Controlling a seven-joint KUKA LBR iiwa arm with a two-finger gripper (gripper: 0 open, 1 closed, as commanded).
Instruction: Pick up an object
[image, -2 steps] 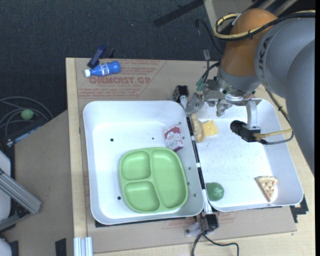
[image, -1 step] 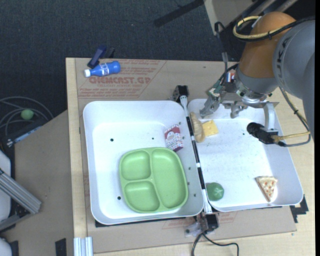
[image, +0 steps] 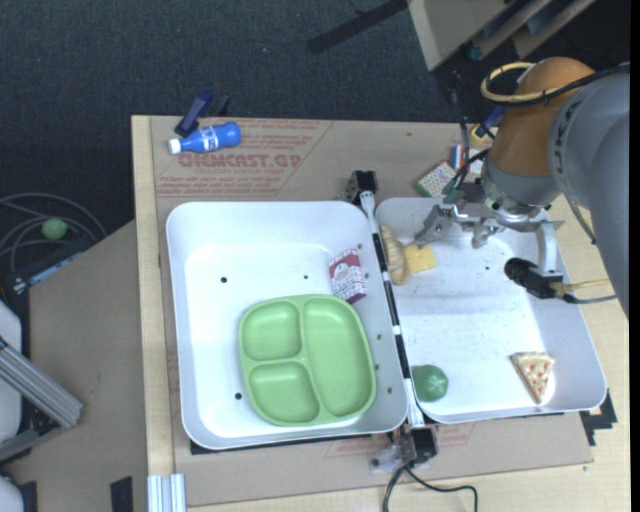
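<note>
My gripper (image: 452, 234) hovers over the far left part of the right bin (image: 480, 320), with its fingers spread open and nothing between them. Just left of and below it lies a yellow and tan food piece (image: 410, 260) against the bin's left wall. A green ball (image: 430, 382) rests in the near left corner of this bin. A pizza slice toy (image: 535, 374) lies at the near right. In the left bin (image: 200, 300) sit a green divided plate (image: 303, 358) and a small red and white packet (image: 346, 275).
A blue and white bottle (image: 205, 136) lies on the bench behind the left bin. A small patterned card (image: 435, 180) sits behind the right bin. The grey arm with its orange band (image: 535, 120) fills the far right.
</note>
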